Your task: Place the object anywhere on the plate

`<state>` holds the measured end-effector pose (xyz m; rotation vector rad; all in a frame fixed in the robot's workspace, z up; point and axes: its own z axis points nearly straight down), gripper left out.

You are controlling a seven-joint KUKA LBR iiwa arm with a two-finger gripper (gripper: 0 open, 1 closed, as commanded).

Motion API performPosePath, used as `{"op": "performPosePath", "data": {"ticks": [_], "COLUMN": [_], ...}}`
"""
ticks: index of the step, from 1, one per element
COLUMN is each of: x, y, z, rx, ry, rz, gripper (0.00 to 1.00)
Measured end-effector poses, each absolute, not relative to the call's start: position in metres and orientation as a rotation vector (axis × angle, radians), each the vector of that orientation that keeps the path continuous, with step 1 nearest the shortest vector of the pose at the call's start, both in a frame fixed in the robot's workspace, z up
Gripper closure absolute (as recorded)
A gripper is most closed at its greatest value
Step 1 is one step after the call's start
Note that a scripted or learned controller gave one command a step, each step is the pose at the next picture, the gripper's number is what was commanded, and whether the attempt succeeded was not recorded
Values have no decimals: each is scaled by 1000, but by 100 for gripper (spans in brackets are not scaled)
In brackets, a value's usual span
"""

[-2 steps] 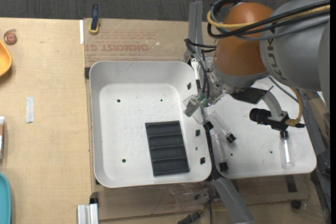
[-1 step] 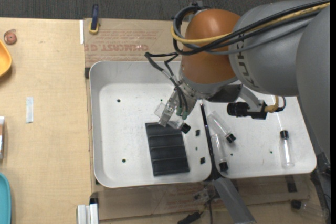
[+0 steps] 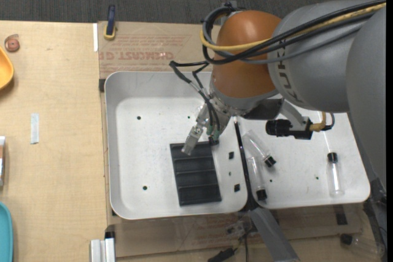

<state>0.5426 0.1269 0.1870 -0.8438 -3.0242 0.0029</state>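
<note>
Dark grey carpet ran across the top of the overhead view, above a pale wooden bench (image 3: 55, 107) that carried two shallow white bins side by side. A black ribbed rectangular object (image 3: 196, 175), with raised crosswise ridges, lay flat in the left bin (image 3: 132, 132), toward that bin's lower right corner and close to the dividing wall. The gripper (image 3: 199, 132) hung directly over the object's upper end, its pale fingertip (image 3: 192, 143) at or just touching the top edge; whether the fingers were parted or closed could not be told. Behind it rose the arm's orange band (image 3: 245, 58) and its grey housing (image 3: 344, 52), looped with black and yellow cables (image 3: 212, 40), entering from the right. In the right bin (image 3: 307, 175) lay several clear tubes with black caps: two (image 3: 255, 159) near the divider and another (image 3: 334, 172) well apart by the right wall. Brown cardboard (image 3: 147, 49) lay behind the bins, with a blue clamp (image 3: 110, 20) at its left corner.
</note>
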Motion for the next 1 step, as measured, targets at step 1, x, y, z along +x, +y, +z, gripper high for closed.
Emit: {"op": "performPosePath", "data": {"ticks": [1], "x": [525], "y": [199], "z": [91], "rx": [-552], "ry": [-3091], "rz": [2], "gripper": [0]}}
